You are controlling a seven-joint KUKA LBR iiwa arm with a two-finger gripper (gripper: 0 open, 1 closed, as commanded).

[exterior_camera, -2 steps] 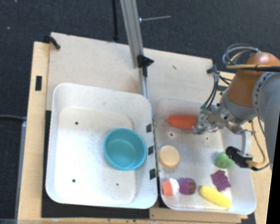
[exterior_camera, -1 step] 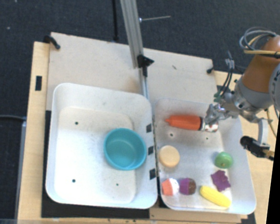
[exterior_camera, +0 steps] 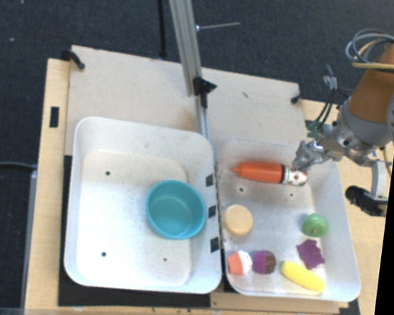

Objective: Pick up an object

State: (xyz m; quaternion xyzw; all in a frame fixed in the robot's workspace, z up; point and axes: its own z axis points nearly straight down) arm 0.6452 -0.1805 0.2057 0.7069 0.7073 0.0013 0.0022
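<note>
The right bin (exterior_camera: pixel 335 200) holds an orange carrot-shaped toy (exterior_camera: pixel 259 171) lying across its back part, with a small white and red piece (exterior_camera: pixel 296 178) at its right end. Further forward lie a tan round piece (exterior_camera: pixel 238 220), a green ball (exterior_camera: pixel 314 224), a purple piece (exterior_camera: pixel 310 252), a yellow banana-like toy (exterior_camera: pixel 302 276), a dark purple round toy (exterior_camera: pixel 264 261) and a red and white toy (exterior_camera: pixel 238 262). My gripper (exterior_camera: pixel 305 157) hangs at the bin's back right, just above the carrot's right end. Nothing shows between its fingers.
The left bin (exterior_camera: pixel 108 177) holds a blue bowl (exterior_camera: pixel 175 209) near its right wall. A slanted metal pole (exterior_camera: pixel 187 44) crosses the back of the bench and ends between the two bins. Cables and a black clamp (exterior_camera: pixel 364 199) hang by the arm at right.
</note>
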